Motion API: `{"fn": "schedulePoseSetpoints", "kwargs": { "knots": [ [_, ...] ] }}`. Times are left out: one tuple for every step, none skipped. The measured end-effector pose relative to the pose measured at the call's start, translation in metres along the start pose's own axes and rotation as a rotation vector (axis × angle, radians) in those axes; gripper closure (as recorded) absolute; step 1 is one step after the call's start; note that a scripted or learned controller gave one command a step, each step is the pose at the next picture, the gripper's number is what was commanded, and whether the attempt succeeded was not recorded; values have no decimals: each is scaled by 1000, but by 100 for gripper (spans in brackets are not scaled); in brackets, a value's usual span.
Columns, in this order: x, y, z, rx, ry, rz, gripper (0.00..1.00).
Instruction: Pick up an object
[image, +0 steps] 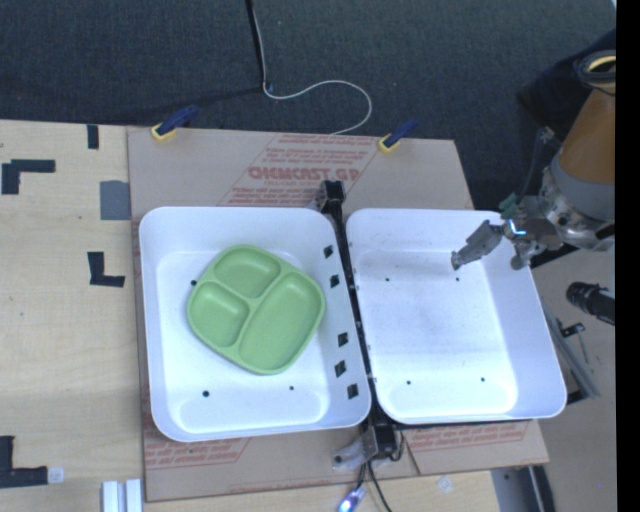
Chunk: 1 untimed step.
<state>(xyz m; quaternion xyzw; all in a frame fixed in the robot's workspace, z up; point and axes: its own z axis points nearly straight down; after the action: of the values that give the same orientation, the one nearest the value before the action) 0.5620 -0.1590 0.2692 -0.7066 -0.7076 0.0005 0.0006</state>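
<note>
A light green divided plate (257, 309) lies flat in the left bin (160, 240), near its middle. My gripper (489, 260) hovers over the far right part of the right bin (520, 390), well away from the plate. Its two dark fingers (467, 249) are spread apart, so it stands open with nothing between them. The grey arm with the orange band (598, 135) comes in from the right edge.
A black divider with clips (343, 290) runs between the two bins. Both bins rest on a cardboard sheet (300, 170) on the wooden bench. A white cable (320, 95) loops at the back, and dark hardware (590, 298) sits off the right bin's edge.
</note>
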Motion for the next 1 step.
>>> {"fn": "schedulePoseSetpoints", "kwargs": {
  "knots": [
    [37, -12, -252, -20, -4, -3, 0]
  ]
}}
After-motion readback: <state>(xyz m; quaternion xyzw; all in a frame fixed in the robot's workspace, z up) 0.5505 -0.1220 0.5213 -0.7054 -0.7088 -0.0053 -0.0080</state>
